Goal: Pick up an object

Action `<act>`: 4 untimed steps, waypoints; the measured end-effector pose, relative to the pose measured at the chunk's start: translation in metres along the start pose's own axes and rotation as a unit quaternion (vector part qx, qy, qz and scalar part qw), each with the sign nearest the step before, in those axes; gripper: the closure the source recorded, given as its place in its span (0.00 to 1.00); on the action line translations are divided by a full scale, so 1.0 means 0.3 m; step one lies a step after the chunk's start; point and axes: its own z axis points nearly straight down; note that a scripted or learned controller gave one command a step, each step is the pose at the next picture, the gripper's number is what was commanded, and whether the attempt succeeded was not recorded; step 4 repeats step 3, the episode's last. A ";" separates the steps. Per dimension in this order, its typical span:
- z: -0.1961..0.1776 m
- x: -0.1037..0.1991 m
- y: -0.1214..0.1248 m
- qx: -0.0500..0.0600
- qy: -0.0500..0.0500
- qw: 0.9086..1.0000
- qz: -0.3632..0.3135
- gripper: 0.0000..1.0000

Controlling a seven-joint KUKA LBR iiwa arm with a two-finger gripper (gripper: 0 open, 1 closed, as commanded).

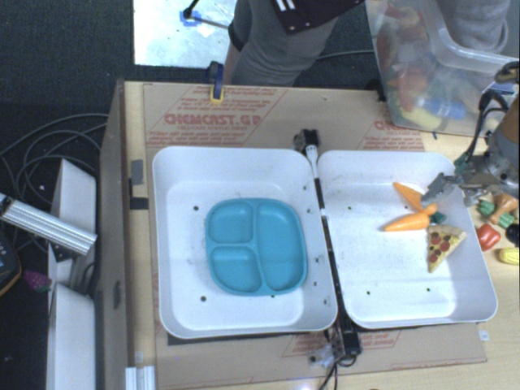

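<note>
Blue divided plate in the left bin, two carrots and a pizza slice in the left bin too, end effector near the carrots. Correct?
Not quite. The camera view shows the carrots and pizza slice in the right bin. The blue divided plate does sit in the left bin, with the end effector near the carrots.

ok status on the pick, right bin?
Gripper low over right bin, at the carrots. Two carrots and pizza slice lying in bin, none seen held. Blue tray in left bin, out of the way.

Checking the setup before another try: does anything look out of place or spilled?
Yes. Several small toy pieces lie on the bench past the right bin's right rim, not inside with the carrots and pizza slice. The blue divided plate sits flat in the left bin.
</note>
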 end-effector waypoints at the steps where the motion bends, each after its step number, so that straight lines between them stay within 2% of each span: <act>1: 0.444 -0.026 0.164 -0.001 0.000 1.000 -0.001 0.00; 2: 0.408 -0.027 0.167 -0.001 -0.001 1.000 -0.002 1.00; 3: 0.165 0.226 0.186 -0.002 0.000 1.000 -0.001 1.00; 4: 0.165 0.226 0.186 -0.002 0.000 1.000 -0.001 1.00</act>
